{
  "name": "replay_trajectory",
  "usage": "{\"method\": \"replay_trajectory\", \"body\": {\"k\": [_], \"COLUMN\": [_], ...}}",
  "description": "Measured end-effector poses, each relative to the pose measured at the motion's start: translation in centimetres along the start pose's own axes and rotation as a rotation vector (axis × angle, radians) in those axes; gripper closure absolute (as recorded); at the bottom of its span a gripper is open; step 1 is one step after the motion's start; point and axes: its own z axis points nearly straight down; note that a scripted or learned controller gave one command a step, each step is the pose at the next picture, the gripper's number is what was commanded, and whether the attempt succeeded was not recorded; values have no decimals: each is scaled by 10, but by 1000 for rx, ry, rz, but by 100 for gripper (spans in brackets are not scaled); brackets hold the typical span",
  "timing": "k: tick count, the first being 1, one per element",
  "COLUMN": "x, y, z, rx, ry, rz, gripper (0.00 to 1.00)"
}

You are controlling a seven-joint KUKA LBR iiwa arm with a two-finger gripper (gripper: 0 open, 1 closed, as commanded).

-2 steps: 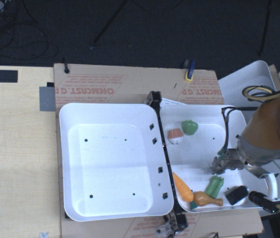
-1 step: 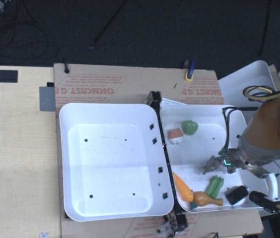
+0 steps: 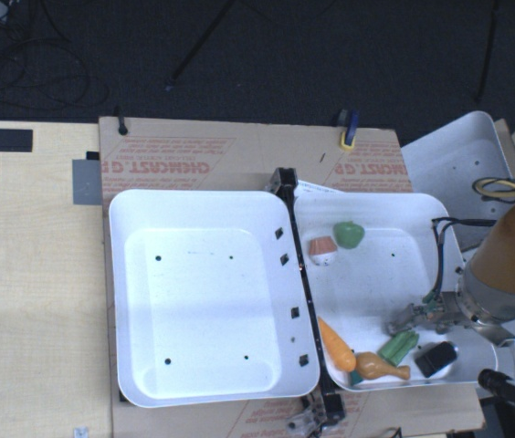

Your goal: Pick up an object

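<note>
— What's the setting?

— A desk of pale wood under a dark backdrop with cables, and a cardboard sheet printed in red carrying two shallow white bins side by side. The left bin shows only its small dark floor holes. The right bin holds all the things.

— Which things?

— A green rounded piece near the far wall, with a small pinkish-and-white item just beside it. Along the near edge lie an orange carrot-like toy, a tan gourd-shaped toy touching it, a green stick-like block tilted above the gourd, and a black block to its right.

— And the arm?

— It reaches in from the right. The jaws sit low in the right bin, just above the green block. Whether they're spread or closed, I cannot tell; the metal there is a blur.
</note>
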Motion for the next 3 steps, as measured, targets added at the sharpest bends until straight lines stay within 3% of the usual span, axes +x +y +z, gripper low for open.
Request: {"method": "replay_trajectory", "body": {"k": [1,2,3], "x": [0,50,50], "y": [1,59,86], "z": [-11,-54,-88], "rx": [-2,-8,-5], "ry": [0,1,-1], "rz": [3,-10,-4], "gripper": [100,100,100]}}
